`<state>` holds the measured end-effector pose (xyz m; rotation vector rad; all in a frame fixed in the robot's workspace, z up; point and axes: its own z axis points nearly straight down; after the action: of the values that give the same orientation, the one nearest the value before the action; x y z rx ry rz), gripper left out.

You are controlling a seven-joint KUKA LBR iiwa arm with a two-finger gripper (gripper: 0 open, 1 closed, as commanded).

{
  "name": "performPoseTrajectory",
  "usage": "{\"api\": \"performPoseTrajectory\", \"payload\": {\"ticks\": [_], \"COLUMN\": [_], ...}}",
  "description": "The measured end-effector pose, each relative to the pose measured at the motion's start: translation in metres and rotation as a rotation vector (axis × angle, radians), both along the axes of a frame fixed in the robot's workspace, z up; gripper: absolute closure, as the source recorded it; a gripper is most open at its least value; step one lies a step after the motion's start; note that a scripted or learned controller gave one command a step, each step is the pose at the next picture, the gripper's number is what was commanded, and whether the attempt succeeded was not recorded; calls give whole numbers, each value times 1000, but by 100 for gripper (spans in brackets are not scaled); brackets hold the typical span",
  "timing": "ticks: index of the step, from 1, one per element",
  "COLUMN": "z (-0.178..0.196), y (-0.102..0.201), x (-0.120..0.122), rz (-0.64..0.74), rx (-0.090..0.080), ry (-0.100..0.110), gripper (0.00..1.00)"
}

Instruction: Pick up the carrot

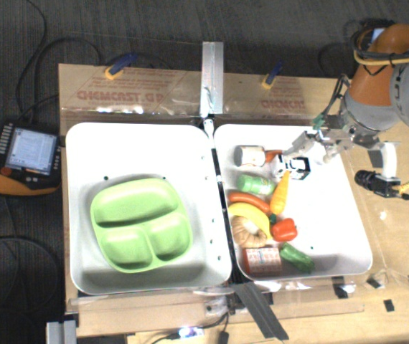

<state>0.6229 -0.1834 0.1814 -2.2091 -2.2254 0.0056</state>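
carrot (281,191): we see it in the right bin (334,213), lying on a slant, thick end up toward the hand, tip down toward the red pepper (284,229). It rests on the pile, touching the green can and the hot dog.
hand (291,165): we see it low over the right bin's upper part, just above the carrot's thick end. Black fingers, a small gap between them reads as open; nothing sits between them.
arm (377,84): comes in from the right, orange band near the top right corner, wrist angled down-left toward the pile.
pile: we count a tin can (248,155) on its side at the top, a green can (253,185) below it, a red hot dog (247,201), a banana (250,216), a bread roll (245,229), a brown can (262,261) and a green cucumber-like piece (295,257) at the bottom.
left bin (90,149): holds a green divided tray (141,223), well apart from the carrot.
bench (154,92): brown board under both bins, with clamps on the back edge.
pendant (25,156): on the floor left of the bench, screen lit.
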Motion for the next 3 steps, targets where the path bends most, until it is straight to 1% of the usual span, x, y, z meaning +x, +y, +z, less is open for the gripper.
{"api": "performPoseTrajectory", "payload": {"ticks": [1,2,3], "z": [-94,20,-80], "y": [32,73,60], "x": [-29,-72,-124], "rz": [84,312,807], "rx": [-5,-1,-6], "ry": [-15,-1,-17], "gripper": [0,0,0]}}
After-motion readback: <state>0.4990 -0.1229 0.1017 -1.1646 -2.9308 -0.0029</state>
